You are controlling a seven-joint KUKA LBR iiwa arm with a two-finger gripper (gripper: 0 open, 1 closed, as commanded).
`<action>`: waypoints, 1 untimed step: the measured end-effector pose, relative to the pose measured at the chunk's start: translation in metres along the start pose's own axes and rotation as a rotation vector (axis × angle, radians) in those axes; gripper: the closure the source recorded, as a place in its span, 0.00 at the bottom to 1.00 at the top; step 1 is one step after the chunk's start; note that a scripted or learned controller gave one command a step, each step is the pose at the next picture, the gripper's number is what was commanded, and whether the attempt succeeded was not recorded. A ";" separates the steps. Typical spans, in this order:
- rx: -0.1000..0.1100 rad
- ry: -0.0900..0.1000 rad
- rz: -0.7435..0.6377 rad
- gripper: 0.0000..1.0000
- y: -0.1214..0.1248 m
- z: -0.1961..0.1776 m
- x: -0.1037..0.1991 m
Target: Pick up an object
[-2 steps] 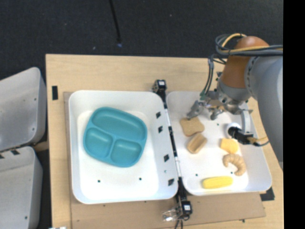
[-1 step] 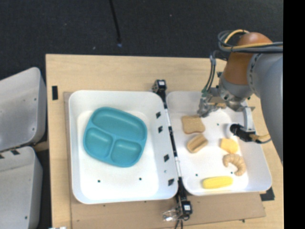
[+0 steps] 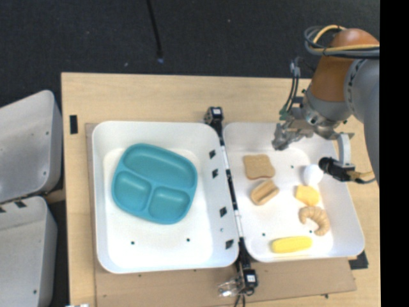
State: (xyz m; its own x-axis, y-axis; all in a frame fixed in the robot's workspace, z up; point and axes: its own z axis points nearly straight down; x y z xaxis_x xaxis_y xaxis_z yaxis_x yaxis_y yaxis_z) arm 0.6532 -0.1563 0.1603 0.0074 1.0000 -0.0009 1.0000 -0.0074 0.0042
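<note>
Two shallow white bins sit side by side on a pale wooden bench. The left bin (image 3: 102,235) holds a teal divided plate (image 3: 154,183), three compartments up, lying toward its 9 o'clock side. The right bin (image 3: 255,136) carries the toy food: a slice of toast (image 3: 259,166) near its centre-left, a small bread roll (image 3: 264,192) just beside it at 6 o'clock, a white egg-like piece (image 3: 312,173) toward 3 o'clock, a yellow wedge (image 3: 307,195) just below that, a tan croissant (image 3: 315,219) touching or nearly touching the wedge at its 6 o'clock, and a yellow corn-like piece (image 3: 291,244) near the bin's 6 o'clock rim. The grey arm reaches in from 3 o'clock, its orange band high at 1 o'clock, the wrist angled down. The gripper (image 3: 281,141) hangs over the right bin's 12 o'clock area, apart from the toast at about its 1 o'clock; nothing lies between its fingers, and whether they are spread or closed cannot be told.
</note>
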 end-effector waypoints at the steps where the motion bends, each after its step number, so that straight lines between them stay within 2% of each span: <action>1: -0.002 -0.001 -0.004 1.00 0.001 -0.050 -0.002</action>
State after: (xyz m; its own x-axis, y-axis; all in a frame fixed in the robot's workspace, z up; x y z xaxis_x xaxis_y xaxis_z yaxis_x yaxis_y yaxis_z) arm 0.6542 -0.1579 0.2098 0.0037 1.0000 -0.0016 1.0000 -0.0037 0.0057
